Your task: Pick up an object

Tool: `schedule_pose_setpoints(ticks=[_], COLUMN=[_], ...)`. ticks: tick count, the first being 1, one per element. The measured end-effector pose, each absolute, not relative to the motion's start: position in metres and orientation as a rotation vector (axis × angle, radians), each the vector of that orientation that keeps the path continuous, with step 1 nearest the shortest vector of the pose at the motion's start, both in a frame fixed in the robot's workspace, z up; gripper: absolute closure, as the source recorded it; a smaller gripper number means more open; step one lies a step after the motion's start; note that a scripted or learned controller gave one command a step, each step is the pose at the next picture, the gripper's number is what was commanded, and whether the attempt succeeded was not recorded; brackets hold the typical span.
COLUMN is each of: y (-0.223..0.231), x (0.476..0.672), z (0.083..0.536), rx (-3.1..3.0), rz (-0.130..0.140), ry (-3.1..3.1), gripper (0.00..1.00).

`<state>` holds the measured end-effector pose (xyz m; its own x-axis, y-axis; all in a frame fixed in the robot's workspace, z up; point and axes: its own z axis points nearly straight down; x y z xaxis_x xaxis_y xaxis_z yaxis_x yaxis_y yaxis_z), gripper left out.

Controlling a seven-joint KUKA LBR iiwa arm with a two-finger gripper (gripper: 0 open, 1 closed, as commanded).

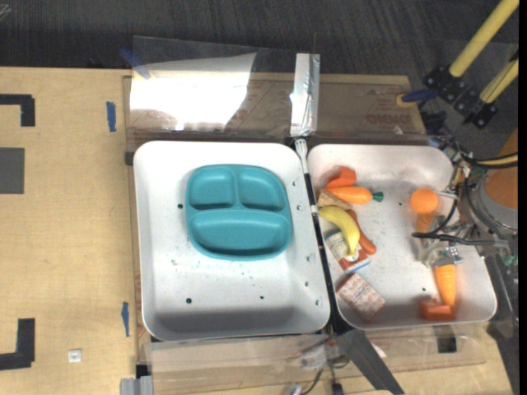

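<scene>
Grey metal and dark cabling make up my gripper (440, 249), which hangs over the right side of the right-hand shallow white plastic bin (387, 164). I cannot tell whether it is spread or closed. Just below it lies a tapered orange plastic carrot (445, 282), and I cannot tell whether the two touch. A shorter orange-red piece (436, 309) lies at the carrot's lower end. Above my gripper sits a smooth orange ball-shaped toy (424, 200).

Along the bin's left wall, from top to bottom:
- A red-orange toy piece (342, 175).
- An orange carrot with a green tip (354, 194).
- A curved yellow plastic banana (344, 225).
- A flat red-and-white printed packet (360, 293), whose lettering is too small to read.

The left-hand white bin (165, 262) holds a glossy teal three-compartment plate (239, 211), and dark specks mark the bin floor. Brown cardboard (370, 109) behind the bins bears faint print that I cannot read.
</scene>
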<state>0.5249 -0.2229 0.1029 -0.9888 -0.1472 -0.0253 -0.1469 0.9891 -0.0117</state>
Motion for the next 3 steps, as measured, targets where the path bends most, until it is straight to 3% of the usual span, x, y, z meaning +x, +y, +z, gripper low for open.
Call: schedule_pose_setpoints(ticks=[1,2,3], y=[-0.222,-0.223,-0.222], x=[0.525,0.521,0.495], z=[0.102,0.089,0.089], rx=[-0.230,-0.183,-0.063], rz=[-0.014,-0.004,-0.004], ry=[3.108,3.126,3.128], gripper=[0.00,0.00,0.00])
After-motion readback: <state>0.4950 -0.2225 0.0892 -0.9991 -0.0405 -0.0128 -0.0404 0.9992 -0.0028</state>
